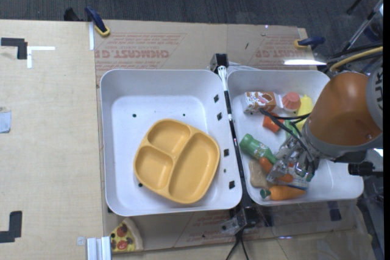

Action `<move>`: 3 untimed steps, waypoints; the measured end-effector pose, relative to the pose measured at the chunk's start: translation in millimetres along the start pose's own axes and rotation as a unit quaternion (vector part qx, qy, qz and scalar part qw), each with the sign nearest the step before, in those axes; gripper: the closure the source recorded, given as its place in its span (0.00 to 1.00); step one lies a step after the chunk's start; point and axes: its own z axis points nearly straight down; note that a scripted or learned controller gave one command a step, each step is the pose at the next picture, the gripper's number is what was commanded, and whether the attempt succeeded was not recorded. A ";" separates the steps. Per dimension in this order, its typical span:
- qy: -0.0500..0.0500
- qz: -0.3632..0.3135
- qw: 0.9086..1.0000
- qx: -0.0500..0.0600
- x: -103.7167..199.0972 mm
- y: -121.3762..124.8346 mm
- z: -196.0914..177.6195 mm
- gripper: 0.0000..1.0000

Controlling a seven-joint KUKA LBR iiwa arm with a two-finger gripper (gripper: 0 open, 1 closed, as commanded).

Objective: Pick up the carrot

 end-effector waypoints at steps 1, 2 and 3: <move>0.000 0.000 1.000 -0.001 0.1 0.8 -0.1 0.00; -0.005 0.002 1.000 -0.002 -3.7 1.8 -10.3 1.00; 0.005 0.106 0.994 0.003 -45.4 34.9 4.2 1.00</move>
